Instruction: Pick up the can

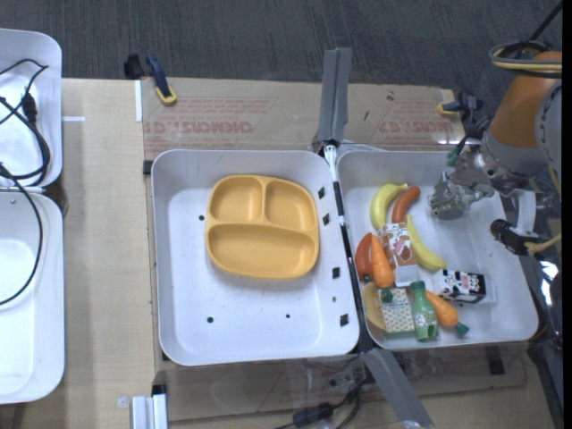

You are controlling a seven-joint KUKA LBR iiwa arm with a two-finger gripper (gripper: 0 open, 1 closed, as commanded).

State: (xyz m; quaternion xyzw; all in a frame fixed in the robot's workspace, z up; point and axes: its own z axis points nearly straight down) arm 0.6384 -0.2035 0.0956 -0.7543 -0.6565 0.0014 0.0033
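Near edge, right bin: I see a green bottle (pixel 423 311) with an orange carrot (pixel 441 310) just beside it, and a small green-labelled packet (pixel 396 310) touching the bottle's left side.
Cow carton: a small black-and-white box (pixel 461 285) lies right of the carrot.
Middle of the pile: a red-orange pepper-like piece (pixel 372 259) sits beside a yellow banana (pixel 390 206) and a red sausage (pixel 404 203).
Left bin: a yellow three-compartment plastic tray (pixel 263 225) rests inside the shallow white bin (pixel 175 302).
Can: I can't pick one out for certain; a grey metallic thing sits right under the gripper (pixel 450 197), far right of the right white bin (pixel 509 324).
Gripper state: I cannot tell.
Arm: the grey arm with the orange band (pixel 523 114) reaches in from the right.
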